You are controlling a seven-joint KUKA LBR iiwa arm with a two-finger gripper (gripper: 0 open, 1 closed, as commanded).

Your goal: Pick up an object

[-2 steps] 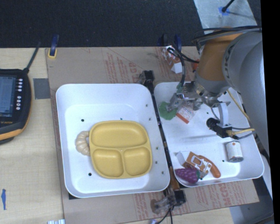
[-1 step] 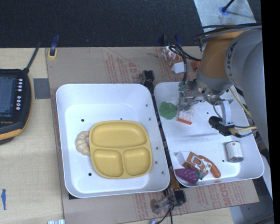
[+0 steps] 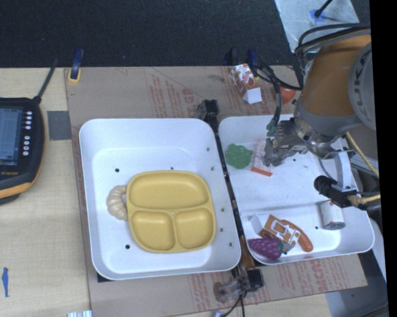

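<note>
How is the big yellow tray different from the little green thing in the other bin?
The yellow tray is much bigger than the green thing. The yellow tray has three compartments; the green thing is a small rounded lump. The yellow tray lies in the left bin beside a pale ridged thing; the green thing lies in the right bin, close to the tool. Both rest on a white bin floor.

A divided tray lay in the left bin; the right bin held a packet beneath the gripper, with toys at its near edge.
</note>
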